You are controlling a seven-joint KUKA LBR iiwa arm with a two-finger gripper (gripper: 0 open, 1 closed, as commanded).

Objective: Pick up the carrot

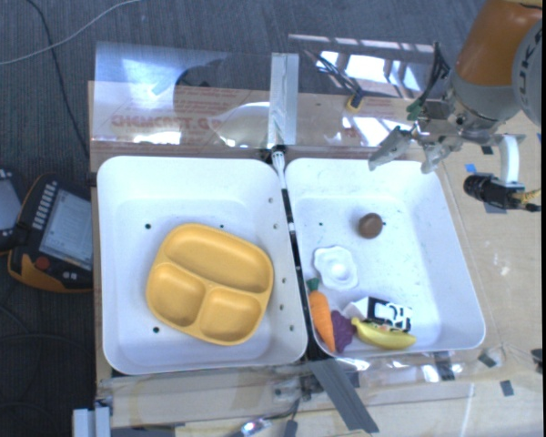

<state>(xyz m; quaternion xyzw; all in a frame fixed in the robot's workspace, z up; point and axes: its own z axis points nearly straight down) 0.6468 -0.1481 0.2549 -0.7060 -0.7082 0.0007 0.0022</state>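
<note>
Nearest, the carrot [320, 317] lies beside a banana [383, 335], well apart from the tool [406, 153], fingers spread.

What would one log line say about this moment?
gripper: open, above right bin's far edge | carrot: near-left corner, beside purple item, ungrasped

We are looking at two bins [191, 173] of smooth white plastic, faintly glossy, the right one speckled with small dark marks. The yellow divided tray [209, 283] is showing a matt, smooth plastic finish. The carrot [320, 314] is looking like smooth orange plastic with a slight sheen, and the banana [382, 335] beside it likewise. The gripper [409, 149] is gleaming as bare grey metal. The floor [55, 80] is appearing as dark, rough carpet, and clear glossy sheeting [209, 98] is reflecting light behind the bins.
</note>
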